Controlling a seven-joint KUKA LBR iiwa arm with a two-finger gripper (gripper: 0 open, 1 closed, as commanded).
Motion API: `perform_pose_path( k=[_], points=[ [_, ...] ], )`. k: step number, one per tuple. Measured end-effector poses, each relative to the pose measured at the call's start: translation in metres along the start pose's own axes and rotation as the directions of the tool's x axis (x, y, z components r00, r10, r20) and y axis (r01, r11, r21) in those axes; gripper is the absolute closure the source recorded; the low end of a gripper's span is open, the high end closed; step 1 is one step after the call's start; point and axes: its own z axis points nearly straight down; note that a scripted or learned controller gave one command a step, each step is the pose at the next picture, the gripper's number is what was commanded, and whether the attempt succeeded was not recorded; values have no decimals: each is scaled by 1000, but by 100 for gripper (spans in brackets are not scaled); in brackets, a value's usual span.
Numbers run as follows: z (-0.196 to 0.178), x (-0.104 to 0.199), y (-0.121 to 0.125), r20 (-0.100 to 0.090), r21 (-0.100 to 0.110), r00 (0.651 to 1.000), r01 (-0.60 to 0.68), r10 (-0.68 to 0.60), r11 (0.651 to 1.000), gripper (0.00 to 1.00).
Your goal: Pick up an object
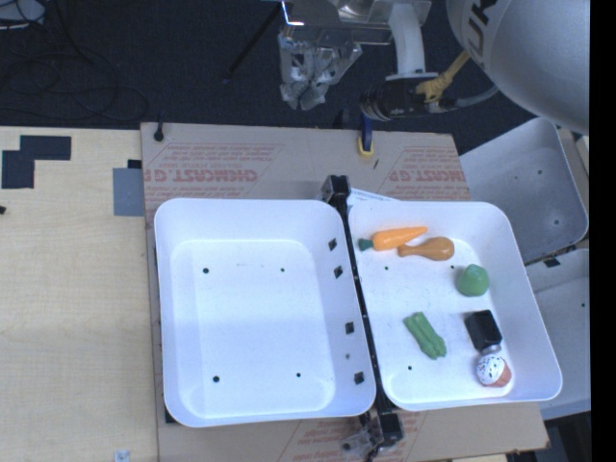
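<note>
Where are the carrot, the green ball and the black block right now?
carrot (399,238), camera view, middle of its orange body
green ball (472,280), camera view, centre of its top
black block (482,330), camera view, middle of its upper face

One fixed camera looks down at a slant over both white bins, the arm entering from its right.

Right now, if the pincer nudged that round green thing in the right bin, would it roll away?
Probably. The green ball looks round, so a sideways push would likely send it rolling across the smooth floor of the right bin. It lies apart from its neighbours, so little would stop it. Its curved surface might also slip from a pinch.
</note>
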Motion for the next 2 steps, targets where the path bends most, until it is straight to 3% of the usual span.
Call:
perform_pose_path(
  k=[2],
  points=[
    [-18, 3, -1, 2, 8, 1000, 13, -13, 1000, 100]
  ],
)
